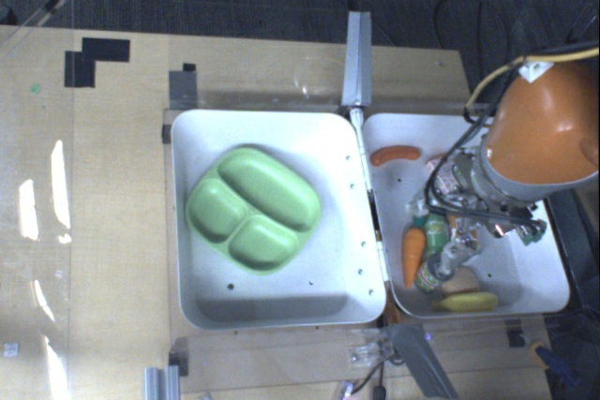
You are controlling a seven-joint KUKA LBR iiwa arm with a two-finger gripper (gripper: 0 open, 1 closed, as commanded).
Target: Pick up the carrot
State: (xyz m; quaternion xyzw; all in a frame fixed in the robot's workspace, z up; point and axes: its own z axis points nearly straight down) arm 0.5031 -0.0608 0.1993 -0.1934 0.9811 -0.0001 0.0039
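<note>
Bins first: two shallow white ones sit side by side on the pale wooden surface point(103, 229), with a grey metal bar point(357, 61) rising from where they meet. Taking the left bin point(187, 295) as the marker, it holds one thing, a green plate point(253, 209) split into three compartments, lying tilted near its middle.

Right of that bin, just across the shared wall, is the right bin point(553, 290), and I count four loose things in it. One carrot point(412, 256), orange and upright in the picture, lies close to the shared wall. Just beside it on the far side from the left bin is one small bottle-like thing with a green part point(434, 234); it may carry a label, but it is too small to read. One sausage-shaped reddish piece point(396, 155) lies at the bin's back edge, and one yellow banana-like piece point(469, 301) lies at its front edge.

One grey arm with its orange band point(544, 122) reaches over the right bin. Its pincer point(461, 248) hangs just past the bottle from the carrot, low among the items. Whether its tips are apart or together I cannot tell; cables and metal crowd them. The carrot lies in the bin with nothing visibly around it.

Two black marks point(94, 59) sit on the surface behind the left bin. No readable writing anywhere.
</note>
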